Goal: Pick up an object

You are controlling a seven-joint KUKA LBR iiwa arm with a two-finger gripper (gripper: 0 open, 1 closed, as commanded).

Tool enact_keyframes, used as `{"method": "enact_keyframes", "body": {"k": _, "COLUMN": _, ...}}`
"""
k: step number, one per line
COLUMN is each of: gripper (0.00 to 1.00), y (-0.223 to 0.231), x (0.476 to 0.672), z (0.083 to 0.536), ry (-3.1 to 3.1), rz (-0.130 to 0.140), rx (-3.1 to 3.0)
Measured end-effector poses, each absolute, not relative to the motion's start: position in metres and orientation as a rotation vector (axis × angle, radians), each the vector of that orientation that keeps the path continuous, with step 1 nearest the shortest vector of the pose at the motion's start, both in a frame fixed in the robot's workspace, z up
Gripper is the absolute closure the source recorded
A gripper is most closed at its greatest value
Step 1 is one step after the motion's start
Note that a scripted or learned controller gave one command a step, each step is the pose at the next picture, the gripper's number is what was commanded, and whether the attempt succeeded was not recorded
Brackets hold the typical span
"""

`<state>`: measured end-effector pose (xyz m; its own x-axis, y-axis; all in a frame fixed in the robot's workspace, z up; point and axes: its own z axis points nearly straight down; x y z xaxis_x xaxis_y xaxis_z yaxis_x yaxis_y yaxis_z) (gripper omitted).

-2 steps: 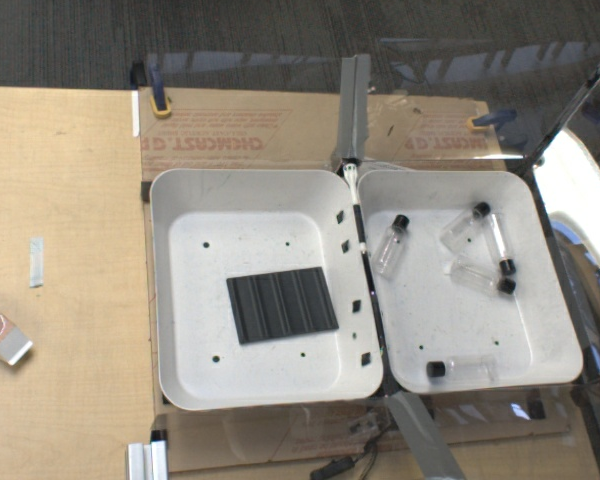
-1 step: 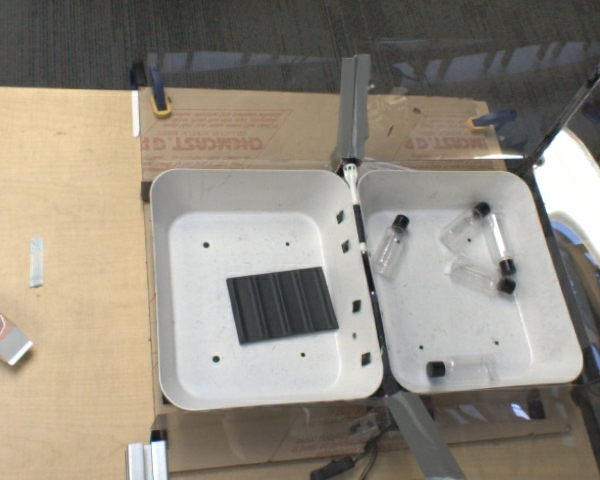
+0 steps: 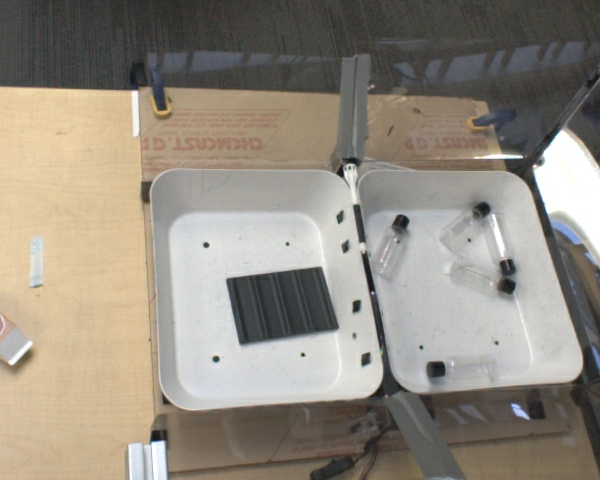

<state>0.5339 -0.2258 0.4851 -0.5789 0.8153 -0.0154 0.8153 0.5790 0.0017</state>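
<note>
vial (image 3: 460, 370) lies crosswise, cap left | ribbed mat (image 3: 281, 304) left bin | jaws: cannot tell

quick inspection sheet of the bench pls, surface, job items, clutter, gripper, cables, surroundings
surface: two shallow white bins side by side, left bin and right bin, on a cardboard sheet
job's things: dark ribbed pad flat in the left bin; clear vials with black caps in the right bin, one near its left wall, a cluster at right, one at the front edge
clutter: small packet and grey strip on the wooden table
grippers: nothing seen
cables: dark cable below the bins
surroundings: dark carpet
</note>
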Motion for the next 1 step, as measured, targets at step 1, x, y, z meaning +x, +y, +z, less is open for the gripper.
{"method": "enact_keyframes", "body": {"k": 1, "gripper": 0.0, "y": -0.2219, "x": 0.5509, "z": 0.4415, "ry": 3.109, "rz": 0.0, "rx": 0.442}}
